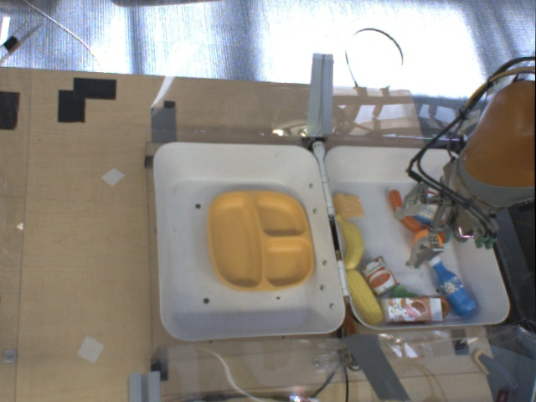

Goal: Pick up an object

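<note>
My gripper (424, 226) hangs low over the middle of the right bin (494, 308), under the orange-banded wrist (501, 145). Orange carrot-like pieces (400, 210) lie right beside and under it; whether it touches them is not clear. A blue bottle (453, 290) lies just below the gripper, towards the front right. A brown sauce bottle (412, 309) lies along the front wall. A small red can (378, 275), a banana (353, 243), a yellow corn cob (362, 296) and an orange cracker (348, 205) sit on the bin's left side.
The left bin (180, 224) holds a yellow divided plate (260, 239). A grey post (321, 95) stands behind the rim between the two bins. Black cables (435, 145) loop off the wrist over the right bin's back.
</note>
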You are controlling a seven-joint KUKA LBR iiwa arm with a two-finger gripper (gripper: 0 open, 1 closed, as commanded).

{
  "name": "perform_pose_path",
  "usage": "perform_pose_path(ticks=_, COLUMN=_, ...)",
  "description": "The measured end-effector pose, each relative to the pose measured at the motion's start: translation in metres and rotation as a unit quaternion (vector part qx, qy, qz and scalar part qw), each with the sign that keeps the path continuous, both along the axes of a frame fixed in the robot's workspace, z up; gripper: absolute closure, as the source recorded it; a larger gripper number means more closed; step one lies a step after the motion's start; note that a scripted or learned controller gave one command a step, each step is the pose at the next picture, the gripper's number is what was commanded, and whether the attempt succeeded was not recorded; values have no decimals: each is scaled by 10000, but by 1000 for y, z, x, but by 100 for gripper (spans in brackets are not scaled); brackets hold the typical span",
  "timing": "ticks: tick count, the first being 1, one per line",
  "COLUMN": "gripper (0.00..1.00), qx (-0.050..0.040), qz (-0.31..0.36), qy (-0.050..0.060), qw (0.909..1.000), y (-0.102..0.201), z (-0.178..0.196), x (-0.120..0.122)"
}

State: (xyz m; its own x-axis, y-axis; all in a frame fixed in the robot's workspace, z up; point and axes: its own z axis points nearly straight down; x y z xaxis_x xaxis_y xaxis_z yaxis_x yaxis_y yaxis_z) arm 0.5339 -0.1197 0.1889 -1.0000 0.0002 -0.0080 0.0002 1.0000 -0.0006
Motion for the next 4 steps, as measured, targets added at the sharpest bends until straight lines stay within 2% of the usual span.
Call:
perform_pose_path(ticks=1, gripper=0, qx=-30, qz=-105, qy=-101, qw=9999, y=-61, z=-89, x=-35)
perform_pose_path(ticks=2, gripper=0, qx=21, qz=-1328, qy=-41, qw=9911, y=8, z=-99, x=28)
perform_pose_path(ticks=3, gripper=0, qx=-1, qz=-2580, qy=146, qw=9660, y=4, z=-98, x=124)
perform_pose_path(ticks=4, gripper=0, qx=-5, qz=-165, qy=-19, qw=9999, y=-40, z=-75, x=116)
